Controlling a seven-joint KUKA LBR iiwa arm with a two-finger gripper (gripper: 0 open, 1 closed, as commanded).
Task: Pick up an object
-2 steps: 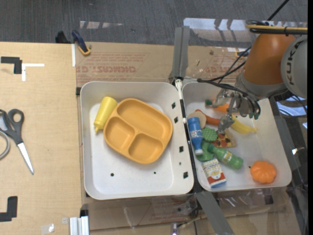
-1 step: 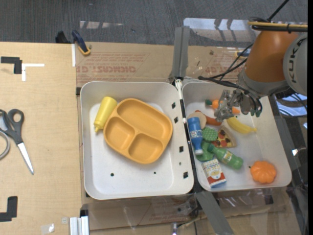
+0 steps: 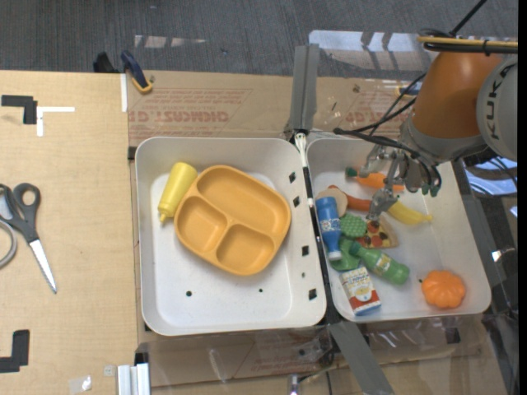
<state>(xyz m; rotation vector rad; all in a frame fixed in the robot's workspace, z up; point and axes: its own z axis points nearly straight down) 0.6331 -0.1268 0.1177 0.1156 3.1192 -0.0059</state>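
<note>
One fixed camera looks down at a slant from above the table, far enough off to take in both bins: the left bin sits mid-frame, the right bin toward the right edge. The arm enters from the right.

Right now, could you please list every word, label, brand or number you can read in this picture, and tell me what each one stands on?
"KU": dark letters on the grey arm, cut off at the picture's edge.
Red print on the cardboard sheet behind the bins: upside down and faint, too blurred to read.
Blue bottle: label too small to read.
Small carton: print too small to read.
Green bottle: label too small to read.
</note>
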